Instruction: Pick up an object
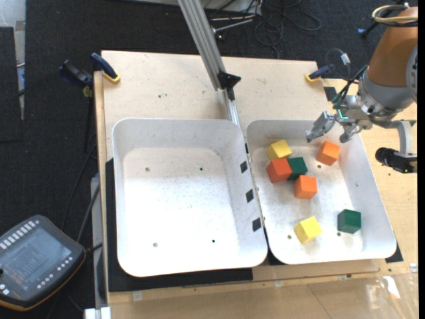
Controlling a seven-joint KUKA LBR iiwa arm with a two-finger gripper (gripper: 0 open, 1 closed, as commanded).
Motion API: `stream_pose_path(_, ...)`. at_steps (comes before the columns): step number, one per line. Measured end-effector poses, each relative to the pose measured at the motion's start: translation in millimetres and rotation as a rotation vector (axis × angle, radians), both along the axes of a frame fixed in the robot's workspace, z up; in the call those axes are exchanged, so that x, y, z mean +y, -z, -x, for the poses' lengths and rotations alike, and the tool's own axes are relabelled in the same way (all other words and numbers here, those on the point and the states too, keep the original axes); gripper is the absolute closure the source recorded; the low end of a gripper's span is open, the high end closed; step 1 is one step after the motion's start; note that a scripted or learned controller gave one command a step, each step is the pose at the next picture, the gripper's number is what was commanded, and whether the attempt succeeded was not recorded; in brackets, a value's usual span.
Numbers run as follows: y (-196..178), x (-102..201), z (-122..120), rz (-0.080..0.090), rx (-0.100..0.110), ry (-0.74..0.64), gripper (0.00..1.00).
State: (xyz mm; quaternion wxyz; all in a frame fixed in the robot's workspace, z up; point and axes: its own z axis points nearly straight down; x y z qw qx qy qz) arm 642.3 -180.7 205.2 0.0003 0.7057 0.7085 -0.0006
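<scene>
Nearest, outside the right bin [373, 198] and well off past its neighbour: a grey teach pendant [32, 266] at the bench corner. Beside the right bin, touching along the shared rim: the left bin [121, 178].

Inside the right bin, close to its near wall: a yellow cube [307, 229] and, toward the arm side, a green cube [348, 220], apart from each other. At the right bin's middle: an orange cube [305, 187]. Just beyond, still mid-bin, a tight cluster: red cube [279, 169] touching a dark green cube [297, 167], with a second yellow cube [279, 149] just behind.

In the right bin's far part, on the arm side: a lone orange block [328, 153], free of the cluster. Directly over that far part: the gripper [331, 131], tips spread apart, nothing between them, straddling the space just beyond the orange block.

Beyond the right bin's far rim: two blue clamps [320, 73] at the bench corners and a slanted aluminium strut [202, 35].

Step in hand, by the look of it: approach, grasp not yet made. Most likely target: the orange block, being nearest the tips and standing clear. Next move probably calls for centring over that block, descending until the tips flank it, then closing and lifting. Risk: nudging it toward the wall rather than enclosing it.
</scene>
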Motion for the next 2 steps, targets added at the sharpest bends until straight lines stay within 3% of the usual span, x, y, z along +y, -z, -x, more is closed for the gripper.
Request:
stream_pose_path(1, 43.3, -1.4, -0.8, -0.001, 0.003, 0.003, 0.00)
stream_pose_path(2, 80.4, 3.0, -10.3, 0.003, -0.013, 0.002, 0.00)
